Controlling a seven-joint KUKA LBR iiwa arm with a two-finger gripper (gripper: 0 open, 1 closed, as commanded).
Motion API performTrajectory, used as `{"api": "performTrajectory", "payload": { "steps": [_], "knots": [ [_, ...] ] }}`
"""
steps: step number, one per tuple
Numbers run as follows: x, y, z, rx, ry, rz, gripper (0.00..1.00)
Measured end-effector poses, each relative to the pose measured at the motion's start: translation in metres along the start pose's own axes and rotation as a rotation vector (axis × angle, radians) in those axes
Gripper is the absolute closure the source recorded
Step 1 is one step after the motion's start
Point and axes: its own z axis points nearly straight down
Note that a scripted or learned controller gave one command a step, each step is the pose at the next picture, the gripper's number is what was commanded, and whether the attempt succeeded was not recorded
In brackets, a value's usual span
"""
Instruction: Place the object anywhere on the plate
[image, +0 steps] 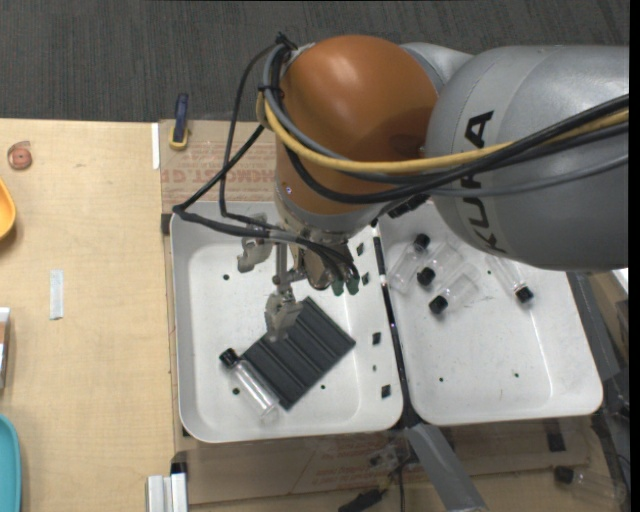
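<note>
Now | stage: unfinished, judged | tube lies at the dark ribbed plate's lower-left edge, apparently beside it | hand over plate's upper-left; grip state: cannot tell | left: lift tube onto plate

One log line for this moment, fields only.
arm: over left bin | tool: at upper edge of black ribbed plate | clear vial: beside plate's lower left edge | right bin: more vials
</note>
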Motion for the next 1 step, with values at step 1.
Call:
{"api": "performTrajectory", "payload": {
  "steps": [1],
  "knots": [
    [-0.0869, -0.0275, -0.1365, -0.001, -0.005, -0.463, 0.0]
  ]
}}
